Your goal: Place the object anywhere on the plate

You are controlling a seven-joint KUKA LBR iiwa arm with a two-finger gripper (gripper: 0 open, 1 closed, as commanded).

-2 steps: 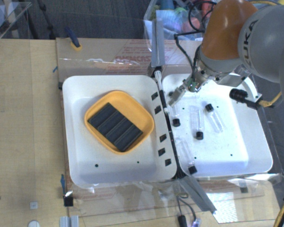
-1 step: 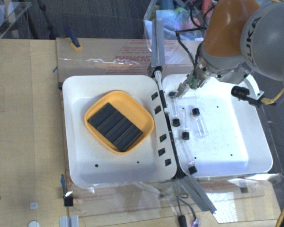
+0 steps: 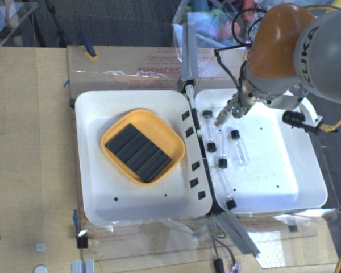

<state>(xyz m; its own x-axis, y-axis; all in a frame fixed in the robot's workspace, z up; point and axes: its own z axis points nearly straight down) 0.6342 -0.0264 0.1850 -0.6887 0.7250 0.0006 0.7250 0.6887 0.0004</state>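
My arm (image 3: 295, 44) reaches in over the right bin (image 3: 284, 181), which lies just beside the left bin (image 3: 91, 186). The yellow plate (image 3: 173, 144) sits in the middle of that left bin, a dark ribbed pad lying across it. The things I could pick up are all in the right bin, well apart from the plate: several small clear vials with black caps (image 3: 238, 147), scattered across that bin's half nearest the plate. My gripper (image 3: 230, 111) hangs above the upper end of that scatter, at the far side of the bin from the viewer.

To do this well, I think I should settle on one vial lying apart from its neighbours, come down square across its body, and close gently, since smooth clear tubes probably roll.

I cannot tell how far my hand is spread; I see nothing held in it.
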